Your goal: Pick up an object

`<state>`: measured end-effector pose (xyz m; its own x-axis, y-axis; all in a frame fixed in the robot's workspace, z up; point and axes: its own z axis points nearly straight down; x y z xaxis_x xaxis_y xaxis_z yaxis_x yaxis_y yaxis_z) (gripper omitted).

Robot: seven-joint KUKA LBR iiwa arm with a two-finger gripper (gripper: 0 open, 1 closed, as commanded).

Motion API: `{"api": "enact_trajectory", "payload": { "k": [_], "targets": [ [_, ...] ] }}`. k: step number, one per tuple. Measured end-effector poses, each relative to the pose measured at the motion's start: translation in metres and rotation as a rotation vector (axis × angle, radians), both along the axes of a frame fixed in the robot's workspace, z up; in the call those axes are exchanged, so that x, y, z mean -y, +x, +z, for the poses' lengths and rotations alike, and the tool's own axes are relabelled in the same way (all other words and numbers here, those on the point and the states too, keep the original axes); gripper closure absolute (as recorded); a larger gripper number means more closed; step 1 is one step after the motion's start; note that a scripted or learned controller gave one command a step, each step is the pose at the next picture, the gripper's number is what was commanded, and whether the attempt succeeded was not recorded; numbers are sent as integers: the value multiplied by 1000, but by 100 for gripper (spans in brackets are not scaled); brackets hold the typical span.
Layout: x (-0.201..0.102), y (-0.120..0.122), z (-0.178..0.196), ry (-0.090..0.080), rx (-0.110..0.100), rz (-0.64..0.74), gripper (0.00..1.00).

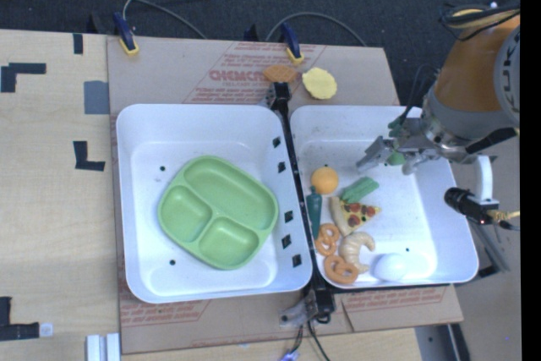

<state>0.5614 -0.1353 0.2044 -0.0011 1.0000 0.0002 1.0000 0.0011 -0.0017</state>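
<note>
The right bin (423, 207) holds several toy foods in its left half. They are an orange ball (325, 179), a green block (360, 188), a pizza slice (354, 214), a dark green vegetable (314, 214), two pretzels (327, 239), a croissant (356, 245) and a white lump (393, 266). My gripper (391, 161) hangs over the upper middle of this bin, just up and right of the green block. Its fingers stand open with nothing between them.
The left bin (139, 139) holds a green divided plate (218, 211). On the cardboard behind the bins lie a yellow piece (319, 84) and a brown piece (281, 73). Blue clamps (127, 34) and cables sit at the far edge.
</note>
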Motion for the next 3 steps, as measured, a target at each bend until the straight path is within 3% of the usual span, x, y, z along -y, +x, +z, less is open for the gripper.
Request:
{"api": "enact_trajectory", "payload": {
  "k": [1,2,3],
  "targets": [
    [-37,22,-88,0,-1,1,0],
    [-6,61,-118,0,3,0,0],
    [-27,98,-121,-9,-39,5,0]
  ]
}}
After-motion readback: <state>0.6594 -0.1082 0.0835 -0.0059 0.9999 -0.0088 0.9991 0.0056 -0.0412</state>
